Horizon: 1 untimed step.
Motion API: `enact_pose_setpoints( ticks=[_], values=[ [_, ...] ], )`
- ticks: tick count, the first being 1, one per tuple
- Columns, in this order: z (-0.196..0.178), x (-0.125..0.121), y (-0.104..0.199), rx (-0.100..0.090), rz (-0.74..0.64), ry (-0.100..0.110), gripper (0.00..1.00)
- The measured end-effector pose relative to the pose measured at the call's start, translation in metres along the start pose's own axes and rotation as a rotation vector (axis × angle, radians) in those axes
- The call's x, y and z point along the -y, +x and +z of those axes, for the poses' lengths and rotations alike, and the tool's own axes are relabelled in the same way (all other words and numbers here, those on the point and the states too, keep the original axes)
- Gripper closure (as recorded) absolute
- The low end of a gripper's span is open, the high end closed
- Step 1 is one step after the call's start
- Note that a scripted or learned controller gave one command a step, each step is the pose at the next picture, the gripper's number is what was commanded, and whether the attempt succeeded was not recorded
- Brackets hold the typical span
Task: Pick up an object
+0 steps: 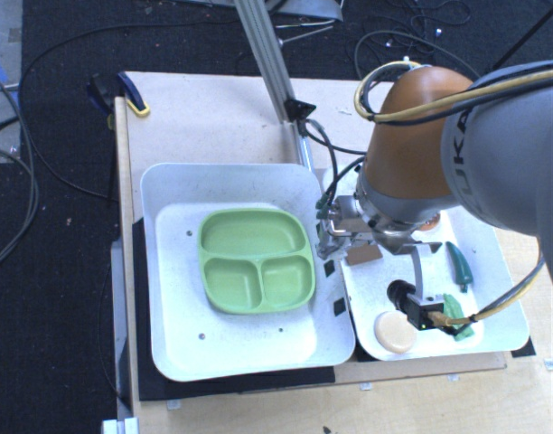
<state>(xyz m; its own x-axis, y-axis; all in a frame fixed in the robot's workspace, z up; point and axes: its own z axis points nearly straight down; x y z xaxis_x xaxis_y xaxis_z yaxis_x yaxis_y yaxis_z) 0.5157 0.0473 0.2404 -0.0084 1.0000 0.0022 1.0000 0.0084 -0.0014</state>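
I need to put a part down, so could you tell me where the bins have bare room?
The left bin has bare floor left of the green plate, up to the wall, and a strip along its near wall. The right bin is crowded: the arm hangs over it, with a cream disc and a teal tool below.

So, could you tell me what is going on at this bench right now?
The grey arm reaches in from the right, its gripper low at the left edge of the right bin. A cream disc, a brown block and a teal tool lie in that bin; a green divided plate sits in the left bin. Whether it holds anything I cannot tell.
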Motion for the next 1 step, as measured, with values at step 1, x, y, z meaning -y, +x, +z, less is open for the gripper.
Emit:
enact_pose_setpoints(
  ticks=[1],
  values=[
    [0.0131,0.0112,0.0499,0.001,0.0,0.002,1.0]
  ],
)
